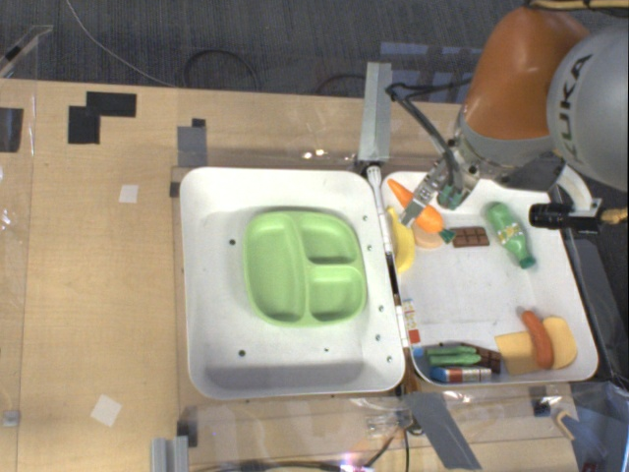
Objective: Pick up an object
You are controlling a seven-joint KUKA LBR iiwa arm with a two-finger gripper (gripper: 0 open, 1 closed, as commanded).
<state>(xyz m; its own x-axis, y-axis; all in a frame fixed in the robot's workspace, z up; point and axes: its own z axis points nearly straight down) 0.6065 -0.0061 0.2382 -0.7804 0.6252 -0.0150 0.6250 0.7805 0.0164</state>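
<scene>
where the grey arm with its orange band (521, 62) reaches in from the right, the jaws (429, 197) hang low over the far left corner of the right white bin (472, 283), right above an orange carrot-shaped toy (413, 205). whether the jaws are parted or clenched cannot be told from this angle, and nothing can be seen between them.

beside the carrot, against the bin's left wall, lies a yellow banana-shaped toy (401, 244). near it to the right: a small brown chocolate-bar piece (469, 236), then a green plastic bottle (510, 231) lying on its side. at the near right corner sits a yellow bun with a red-orange sausage (537, 340) across it. along the near edge lies a cluster of markers, red, green and blue (455, 362).

left white bin (216, 362) holds a green divided plastic tray (303, 266), three compartments, near its middle. both bins rest side by side, touching, on the pale wooden counter (88, 293).
</scene>
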